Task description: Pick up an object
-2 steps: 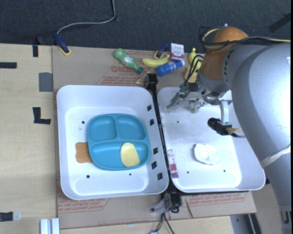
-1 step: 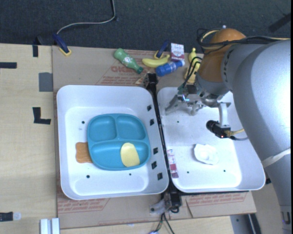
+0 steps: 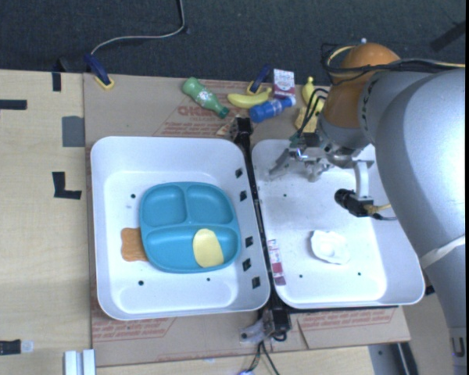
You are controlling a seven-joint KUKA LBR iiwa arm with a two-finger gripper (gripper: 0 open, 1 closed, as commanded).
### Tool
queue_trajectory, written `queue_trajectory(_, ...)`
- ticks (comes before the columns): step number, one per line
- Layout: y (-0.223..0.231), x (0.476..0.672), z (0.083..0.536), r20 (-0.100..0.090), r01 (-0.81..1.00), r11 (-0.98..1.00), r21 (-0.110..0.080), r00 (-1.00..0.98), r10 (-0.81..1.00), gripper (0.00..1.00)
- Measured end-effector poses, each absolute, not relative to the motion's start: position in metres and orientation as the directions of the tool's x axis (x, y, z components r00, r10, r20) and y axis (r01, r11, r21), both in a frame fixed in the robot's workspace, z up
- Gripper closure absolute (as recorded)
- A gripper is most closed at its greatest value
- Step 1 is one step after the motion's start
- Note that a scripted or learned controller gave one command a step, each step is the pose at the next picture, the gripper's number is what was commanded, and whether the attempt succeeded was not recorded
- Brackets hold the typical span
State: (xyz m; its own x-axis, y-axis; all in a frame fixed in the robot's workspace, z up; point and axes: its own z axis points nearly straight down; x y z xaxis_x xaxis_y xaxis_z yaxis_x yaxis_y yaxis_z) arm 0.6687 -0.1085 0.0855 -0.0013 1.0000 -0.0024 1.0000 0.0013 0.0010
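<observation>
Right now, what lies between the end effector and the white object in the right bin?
Bare bin floor. In the camera view, nothing sits between the end effector and the white object.

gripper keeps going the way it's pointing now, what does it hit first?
Probably the floor of the right bin near its upper left corner; the gripper points down-left there. Depth is unclear. The white lump lies off that line.

Blue plate [image 3: 180, 217], yellow piece [image 3: 208, 248], white bins [image 3: 109, 209], green bottle [image 3: 205, 98], yellow banana [image 3: 248, 98].
</observation>
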Motion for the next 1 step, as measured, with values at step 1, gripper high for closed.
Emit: queue_trajectory(1, -0.0976, 0.6603, 0.0854, -0.003, 1.0, 0.0, 0.001, 0.0, 1.0, 0.0)
